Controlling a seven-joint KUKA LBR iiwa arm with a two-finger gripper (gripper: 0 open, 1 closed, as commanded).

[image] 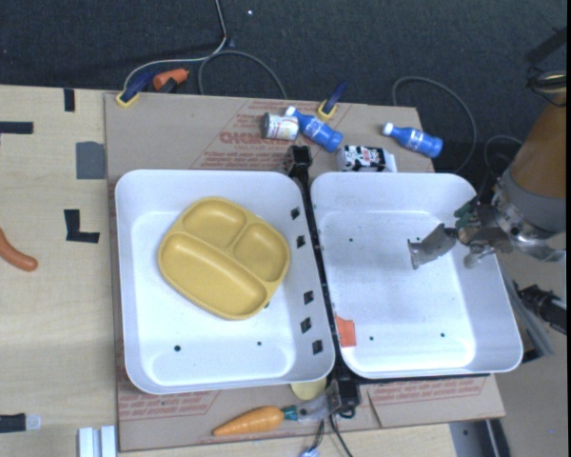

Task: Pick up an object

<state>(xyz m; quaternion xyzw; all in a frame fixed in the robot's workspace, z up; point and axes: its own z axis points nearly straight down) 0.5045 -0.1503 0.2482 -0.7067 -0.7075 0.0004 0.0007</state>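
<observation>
The desk [38, 188] carries two white bins side by side. The left bin [143, 350] holds a yellow divided plate [225, 255], lying flat near its middle. The arm [542, 174] reaches in over the right bin [400, 341], and its gripper [447, 244] hangs above that bin's upper right part. One grey finger [428, 247] juts left; whether the fingers are released or clenched cannot be told. Nothing shows between them. A small orange scrap [345, 331] lies at the right bin's lower left edge.

yellow plate [225, 256], white bins [133, 284], orange carrot [248, 421], blue bottle [414, 140].
</observation>
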